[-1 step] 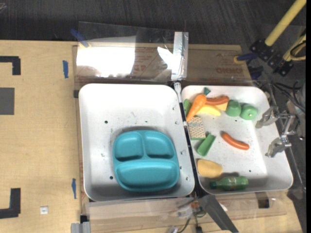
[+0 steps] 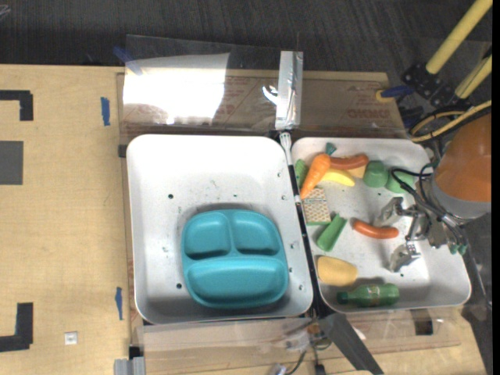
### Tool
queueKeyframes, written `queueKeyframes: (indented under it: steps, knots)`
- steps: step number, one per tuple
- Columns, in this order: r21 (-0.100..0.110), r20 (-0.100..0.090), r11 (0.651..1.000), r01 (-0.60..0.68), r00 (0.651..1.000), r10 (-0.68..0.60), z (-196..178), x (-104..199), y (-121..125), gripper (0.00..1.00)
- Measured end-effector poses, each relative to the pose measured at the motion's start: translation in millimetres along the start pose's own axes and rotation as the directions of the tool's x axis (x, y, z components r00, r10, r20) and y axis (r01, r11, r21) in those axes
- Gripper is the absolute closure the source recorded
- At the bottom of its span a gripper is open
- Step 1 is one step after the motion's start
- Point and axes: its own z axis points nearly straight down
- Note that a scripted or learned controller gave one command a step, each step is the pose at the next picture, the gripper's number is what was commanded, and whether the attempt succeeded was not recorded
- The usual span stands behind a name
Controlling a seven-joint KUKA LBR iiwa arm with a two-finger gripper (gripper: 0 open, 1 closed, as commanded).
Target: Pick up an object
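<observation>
The right bin holds several toy foods: an orange carrot, a red-orange sausage, a yellow banana, a green pepper, a light green pod, a red chili, a yellow lump and a dark green cucumber. My gripper hangs low over the right side of this bin, open, one finger toward the back and one toward the front. The chili's right end lies just left of the gap between them. Nothing is held.
The left bin carries a teal divided tray at its front. A tan waffle piece lies by the wall between the bins. Cables and yellow bars sit at the back right, above the arm's orange band.
</observation>
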Motion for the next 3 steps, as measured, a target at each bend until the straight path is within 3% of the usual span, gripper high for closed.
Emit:
queueKeyframes:
  steps: [1, 3]
  knots:
    - [-0.002, 0.0, 0.999, 0.053, 0.999, -0.053, 0, 13, 48, 0.0]
    - [0.001, 0.001, 0.994, 0.105, 0.994, -0.105, 0, -2, 57, 0.0]
